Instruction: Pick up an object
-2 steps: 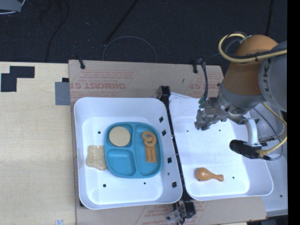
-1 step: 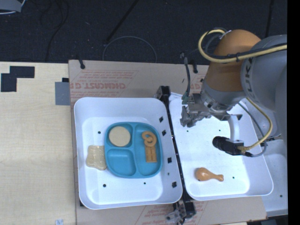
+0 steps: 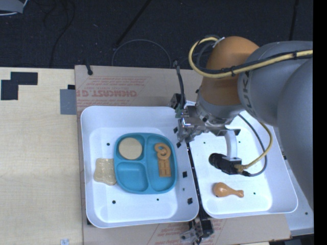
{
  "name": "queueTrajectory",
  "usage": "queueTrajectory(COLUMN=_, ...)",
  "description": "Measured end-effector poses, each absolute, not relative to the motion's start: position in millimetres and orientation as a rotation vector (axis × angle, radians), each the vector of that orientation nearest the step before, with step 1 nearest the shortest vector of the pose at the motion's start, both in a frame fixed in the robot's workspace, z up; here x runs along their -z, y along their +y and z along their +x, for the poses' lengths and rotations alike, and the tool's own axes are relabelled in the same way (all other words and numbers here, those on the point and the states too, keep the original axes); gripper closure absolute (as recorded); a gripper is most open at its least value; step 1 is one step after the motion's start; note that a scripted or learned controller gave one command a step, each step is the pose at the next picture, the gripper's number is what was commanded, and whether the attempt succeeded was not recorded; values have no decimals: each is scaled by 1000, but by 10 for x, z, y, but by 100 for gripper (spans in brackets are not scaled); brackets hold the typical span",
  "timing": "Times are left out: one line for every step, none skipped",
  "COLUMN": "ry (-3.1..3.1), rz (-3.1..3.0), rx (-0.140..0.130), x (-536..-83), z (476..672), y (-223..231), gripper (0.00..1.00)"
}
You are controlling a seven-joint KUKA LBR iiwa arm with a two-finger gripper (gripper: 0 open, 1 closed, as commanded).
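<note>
Sitting side by side on a cardboard sheet (image 3: 117,88) over a pale bench (image 3: 36,152), backed by dark carpet: two white bins. Lying in the right bin (image 3: 276,198), near its front: a tan, drumstick-shaped object (image 3: 227,190). Hanging above: gripper (image 3: 190,128), state impossible to tell.

Setting: robotics lab. Evidence: a pale wooden bench (image 3: 36,152) on which two white bins (image 3: 97,208) are set side by side over a printed cardboard sheet (image 3: 122,88); black cables (image 3: 138,45) are strewn on dark carpet (image 3: 102,24) beyond the bench's far edge; black marker patches (image 3: 18,83) are fixed near its far left corner.
</note>
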State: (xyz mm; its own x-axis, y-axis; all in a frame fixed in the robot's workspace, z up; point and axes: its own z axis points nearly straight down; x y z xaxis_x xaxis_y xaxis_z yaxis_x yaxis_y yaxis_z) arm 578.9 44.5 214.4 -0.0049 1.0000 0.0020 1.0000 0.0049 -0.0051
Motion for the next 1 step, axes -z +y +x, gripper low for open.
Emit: queueTrajectory(ry=-2224, rz=-2214, rx=-2, x=-2157, z=5848, y=924, gripper=100)
